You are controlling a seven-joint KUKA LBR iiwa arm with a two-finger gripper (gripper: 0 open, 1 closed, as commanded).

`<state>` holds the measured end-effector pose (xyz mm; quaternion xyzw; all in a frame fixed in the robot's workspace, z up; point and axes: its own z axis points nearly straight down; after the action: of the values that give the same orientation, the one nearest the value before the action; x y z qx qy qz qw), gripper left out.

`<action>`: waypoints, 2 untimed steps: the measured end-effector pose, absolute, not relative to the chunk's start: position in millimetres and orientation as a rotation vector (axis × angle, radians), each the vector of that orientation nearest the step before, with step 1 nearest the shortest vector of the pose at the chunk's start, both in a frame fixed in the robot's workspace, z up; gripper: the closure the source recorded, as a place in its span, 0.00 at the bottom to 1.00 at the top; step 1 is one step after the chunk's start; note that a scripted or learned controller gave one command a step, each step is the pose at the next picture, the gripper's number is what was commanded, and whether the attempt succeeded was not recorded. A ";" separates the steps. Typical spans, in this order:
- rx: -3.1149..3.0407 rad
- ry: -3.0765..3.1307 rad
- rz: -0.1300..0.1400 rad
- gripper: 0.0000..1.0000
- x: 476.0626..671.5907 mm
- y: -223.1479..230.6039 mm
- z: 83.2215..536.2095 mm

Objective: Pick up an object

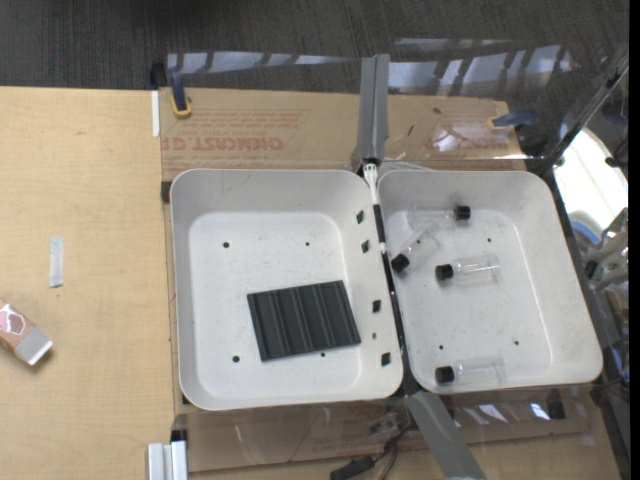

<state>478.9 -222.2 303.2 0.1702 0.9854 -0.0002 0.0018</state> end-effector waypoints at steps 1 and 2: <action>0.324 3.123 0.001 1.00 478.9 -220.4 247.8; -0.258 3.127 0.001 1.00 479.1 -221.5 257.4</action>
<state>479.1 -221.5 257.4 -0.0822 0.9966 0.0002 0.0019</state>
